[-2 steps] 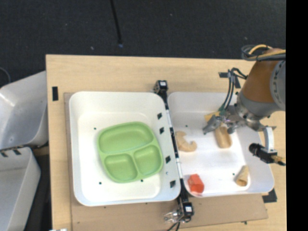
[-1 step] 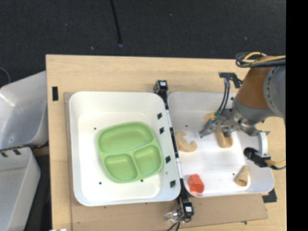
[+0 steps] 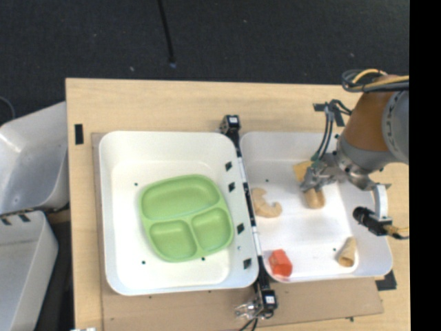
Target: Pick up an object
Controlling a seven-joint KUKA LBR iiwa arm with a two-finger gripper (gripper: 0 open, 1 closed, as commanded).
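My gripper hangs low over the upper middle of the right bin, reaching in from the right on the grey and orange arm. Directly under its tip, touching or nearly touching it, stands a small tan-brown piece. A yellowish piece lies just to the gripper's upper left. A pale curved pastry-like piece rests by the bin's left wall. A red block lies at the bin's front left, and a tan wedge at its front right.
The left bin holds a green divided plate. A ridge with black clips separates the two bins. Black cable and a fitting hang off the arm over the right bin's right side.
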